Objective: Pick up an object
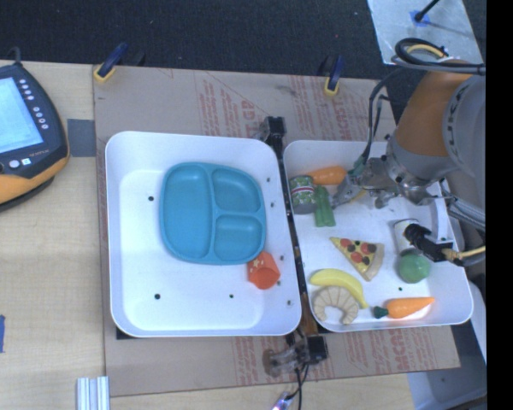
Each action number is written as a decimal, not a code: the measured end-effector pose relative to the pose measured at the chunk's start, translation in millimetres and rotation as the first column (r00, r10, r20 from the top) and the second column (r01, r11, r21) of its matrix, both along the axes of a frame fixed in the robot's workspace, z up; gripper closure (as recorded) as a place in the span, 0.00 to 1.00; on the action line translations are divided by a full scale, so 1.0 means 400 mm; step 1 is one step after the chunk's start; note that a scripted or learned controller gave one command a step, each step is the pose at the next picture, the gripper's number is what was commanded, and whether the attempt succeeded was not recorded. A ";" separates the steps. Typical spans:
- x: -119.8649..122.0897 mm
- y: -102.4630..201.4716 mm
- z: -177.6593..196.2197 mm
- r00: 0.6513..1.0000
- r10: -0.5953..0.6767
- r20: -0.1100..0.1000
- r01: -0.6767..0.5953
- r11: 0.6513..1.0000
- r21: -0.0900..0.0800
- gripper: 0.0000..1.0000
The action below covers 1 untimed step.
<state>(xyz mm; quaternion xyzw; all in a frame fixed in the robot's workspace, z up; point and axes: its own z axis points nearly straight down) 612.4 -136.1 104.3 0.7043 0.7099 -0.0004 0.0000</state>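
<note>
Toy food lies in the right bin (458,316); my pincer (352,188) hangs beside the orange piece (328,176), its state I cannot tell.

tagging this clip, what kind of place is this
Most likely a robot lab bench for pick-up trials: two white bins clamped to a board, toy food such as a pizza slice and a banana, and a teach pendant at the left.
</note>
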 end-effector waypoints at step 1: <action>0.108 0.003 -0.032 1.000 -0.004 -0.006 0.004 1.000 0.000 0.00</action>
